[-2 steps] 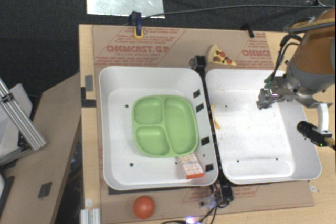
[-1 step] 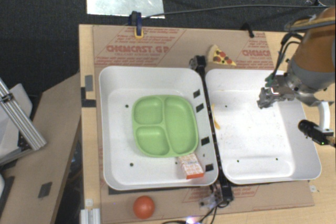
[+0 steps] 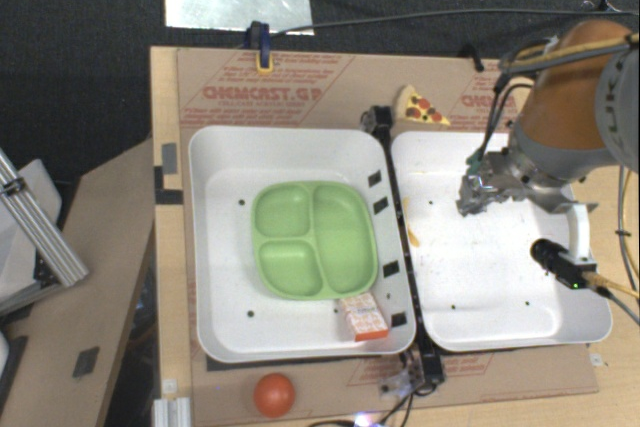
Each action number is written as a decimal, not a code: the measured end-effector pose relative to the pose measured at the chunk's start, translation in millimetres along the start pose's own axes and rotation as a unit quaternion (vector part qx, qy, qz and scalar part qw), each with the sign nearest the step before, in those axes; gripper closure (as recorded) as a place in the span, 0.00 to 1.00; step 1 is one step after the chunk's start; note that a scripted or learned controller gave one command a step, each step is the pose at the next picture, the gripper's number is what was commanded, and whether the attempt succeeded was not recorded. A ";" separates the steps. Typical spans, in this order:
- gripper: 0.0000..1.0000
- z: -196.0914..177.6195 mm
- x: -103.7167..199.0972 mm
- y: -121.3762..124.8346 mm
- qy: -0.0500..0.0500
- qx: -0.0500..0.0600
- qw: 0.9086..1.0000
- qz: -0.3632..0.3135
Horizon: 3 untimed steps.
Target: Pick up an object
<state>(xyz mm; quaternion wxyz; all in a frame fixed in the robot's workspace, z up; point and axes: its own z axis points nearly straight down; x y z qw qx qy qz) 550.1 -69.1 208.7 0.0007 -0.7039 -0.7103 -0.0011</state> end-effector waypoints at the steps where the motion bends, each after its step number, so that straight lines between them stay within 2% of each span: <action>1: 1.00 -10.5 60.9 2.7 0.000 -0.001 1.000 -0.001; 2: 1.00 -5.4 113.8 6.0 0.000 0.000 1.000 -0.001; 3: 1.00 -19.8 171.2 -0.2 0.000 -0.001 1.000 -0.001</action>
